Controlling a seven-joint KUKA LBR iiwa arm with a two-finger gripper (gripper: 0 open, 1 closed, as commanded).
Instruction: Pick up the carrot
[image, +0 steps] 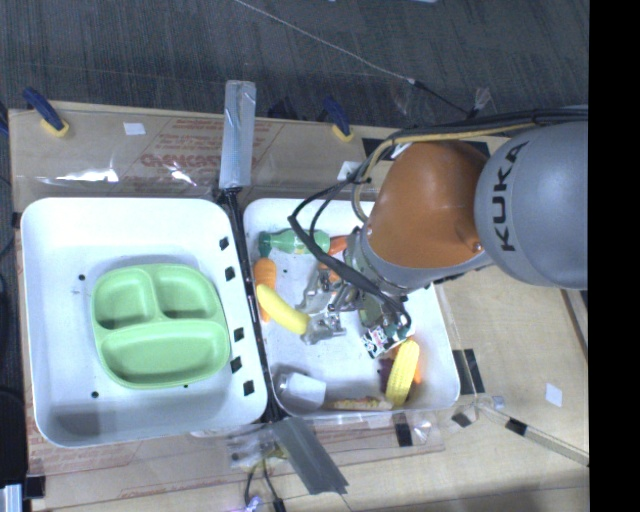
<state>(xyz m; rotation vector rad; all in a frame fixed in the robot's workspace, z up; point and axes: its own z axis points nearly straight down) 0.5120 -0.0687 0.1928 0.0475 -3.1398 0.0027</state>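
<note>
**Fingers low in the right bin, carrot at its left wall**

Metal fingers (325, 318) of the gripper (328, 322) hang low over the middle of the right shallow white bin (440, 345), tangled in view with black cables and small silvery parts; whether they stand wide or narrow cannot be told, and nothing is seen between them. Just left of them lies a yellow curved plastic banana (281, 308), its near end close beside the gripper. Above the banana, against the bin's left wall, sits the small orange carrot (264, 272), touching or nearly touching the banana's upper end and apart from the gripper. Near the bin's far wall lies a green vegetable-like toy (285, 241), with a small orange piece (339, 243) just right of it, partly hidden by the arm. To the lower right of the gripper stands a yellow corn cob with an orange edge (403, 368), and beside the bin's near wall rests a pale grey-white cup-like object (300, 389) on its side.

Over the right bin rises the orange-banded wrist (430, 215), joined to the grey KUKA arm (535, 200) reaching in from the right. The left shallow white bin (50, 300) holds a light green divided plastic tray (158, 322) with three compartments. Both bins rest on the brown counter (520, 340).
</note>
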